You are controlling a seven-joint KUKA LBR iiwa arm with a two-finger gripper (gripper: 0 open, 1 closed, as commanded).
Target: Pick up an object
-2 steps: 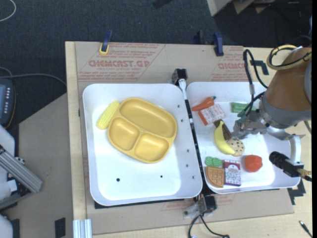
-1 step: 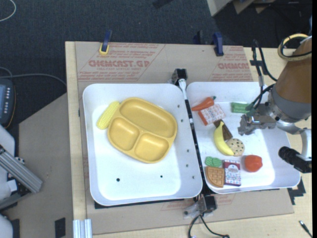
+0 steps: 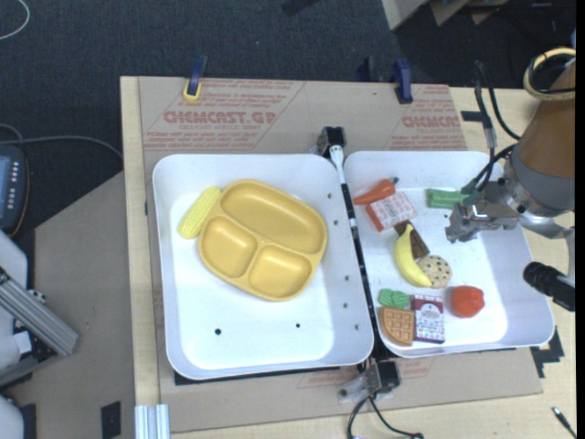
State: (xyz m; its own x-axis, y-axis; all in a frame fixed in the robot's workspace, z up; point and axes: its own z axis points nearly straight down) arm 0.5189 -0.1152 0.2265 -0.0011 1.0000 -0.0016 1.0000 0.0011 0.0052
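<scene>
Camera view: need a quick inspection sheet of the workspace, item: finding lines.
Surface: cardboard-covered bench bearing two white bins side by side, left bin and right bin.
Job's things: right bin holds a banana, carrot, red tomato, cookie, waffle, green block and two small red-and-white packets.
Clutter: left bin holds a yellow divided tray with a corn cob against its left rim.
Grippers: gripper over the right bin, near the green block; nothing seen between its fingers.
Cables: black cables along the arm; more at the bench's front edge.
Surroundings: dark carpet, clamps on the bench's far edge.
</scene>
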